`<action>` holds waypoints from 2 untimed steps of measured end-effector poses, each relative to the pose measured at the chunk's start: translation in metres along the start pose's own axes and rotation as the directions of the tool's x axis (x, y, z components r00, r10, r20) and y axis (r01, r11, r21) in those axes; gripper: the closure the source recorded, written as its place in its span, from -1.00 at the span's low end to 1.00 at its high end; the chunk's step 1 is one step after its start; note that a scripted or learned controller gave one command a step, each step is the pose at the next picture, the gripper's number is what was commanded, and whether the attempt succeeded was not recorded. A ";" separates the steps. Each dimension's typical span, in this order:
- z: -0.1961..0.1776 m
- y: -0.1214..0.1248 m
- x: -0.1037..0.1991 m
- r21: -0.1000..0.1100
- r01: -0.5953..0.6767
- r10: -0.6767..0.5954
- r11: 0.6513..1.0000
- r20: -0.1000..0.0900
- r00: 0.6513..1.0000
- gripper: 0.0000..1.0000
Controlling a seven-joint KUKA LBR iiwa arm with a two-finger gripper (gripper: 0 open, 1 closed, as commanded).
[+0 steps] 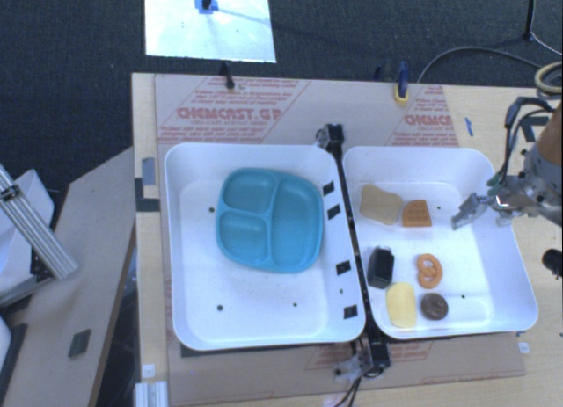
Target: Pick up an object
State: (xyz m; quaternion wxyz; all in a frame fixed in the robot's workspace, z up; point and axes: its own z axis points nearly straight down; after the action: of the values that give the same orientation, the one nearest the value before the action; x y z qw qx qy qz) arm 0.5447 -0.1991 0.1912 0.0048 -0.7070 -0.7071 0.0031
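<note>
While the gripper [467,214] hovers right of the orange wedge [417,214], its opening cannot be told.

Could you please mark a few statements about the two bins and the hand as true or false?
1. The blue plate lies in the left bin. True.
2. The pretzel sits on the blue plate. False: it lies in the right bin.
3. The hand holds the black object. False: they are apart.
4. The yellow object lies beside the brown round object. True.
</note>
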 end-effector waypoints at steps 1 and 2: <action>-0.007 0.003 0.001 -0.012 0.004 -0.004 1.000 0.003 1.000 -1.00; 0.052 0.000 0.004 -0.012 0.002 -0.002 1.000 0.003 1.000 -1.00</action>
State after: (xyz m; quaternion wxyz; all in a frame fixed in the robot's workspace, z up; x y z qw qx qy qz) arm 0.5440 -0.1948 0.1389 -0.0002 -0.7065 -0.7078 -0.0002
